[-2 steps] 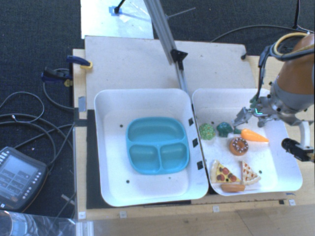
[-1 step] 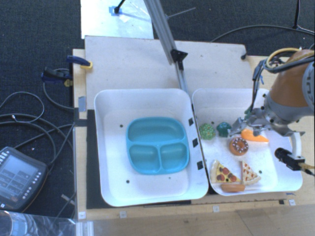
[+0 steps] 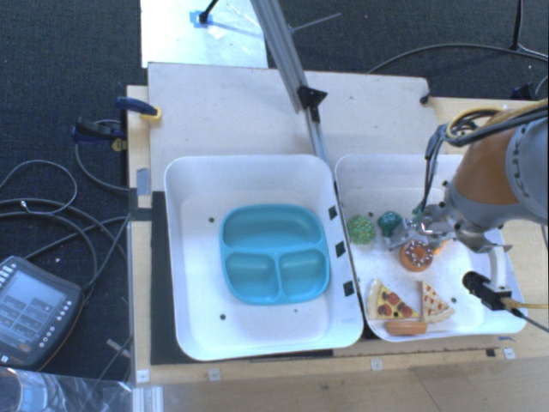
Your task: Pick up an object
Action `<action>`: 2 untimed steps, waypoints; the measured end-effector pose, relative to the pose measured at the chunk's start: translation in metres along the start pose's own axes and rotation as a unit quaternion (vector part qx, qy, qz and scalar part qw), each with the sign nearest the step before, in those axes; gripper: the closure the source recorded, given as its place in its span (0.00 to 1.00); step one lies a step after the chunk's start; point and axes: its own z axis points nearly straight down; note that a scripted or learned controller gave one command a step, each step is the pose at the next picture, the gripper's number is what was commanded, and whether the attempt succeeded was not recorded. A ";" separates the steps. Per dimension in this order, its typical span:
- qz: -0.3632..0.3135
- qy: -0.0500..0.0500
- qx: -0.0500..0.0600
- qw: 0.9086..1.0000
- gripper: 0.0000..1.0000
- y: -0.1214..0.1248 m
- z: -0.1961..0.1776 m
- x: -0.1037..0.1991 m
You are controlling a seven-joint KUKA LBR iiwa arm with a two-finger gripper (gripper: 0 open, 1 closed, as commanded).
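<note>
Descent over the right bin [image 3: 377, 172] looks like the step in hand: the gripper [image 3: 420, 234] hangs just above the donut [image 3: 417, 255], near the green ball [image 3: 361, 229]. Whether it is closed cannot be told. Next, I judge, comes a straight lowering around the donut.

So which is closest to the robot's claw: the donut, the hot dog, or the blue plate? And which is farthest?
From the gripper:
1. Donut, just under it in the right bin.
2. Hot dog, at that bin's near edge.
3. Blue plate, across in the left bin.
</note>
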 end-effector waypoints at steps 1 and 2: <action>0.000 0.000 -0.004 1.000 1.00 0.002 -0.014 0.000; -0.002 -0.001 -0.005 1.000 1.00 0.006 -0.059 -0.006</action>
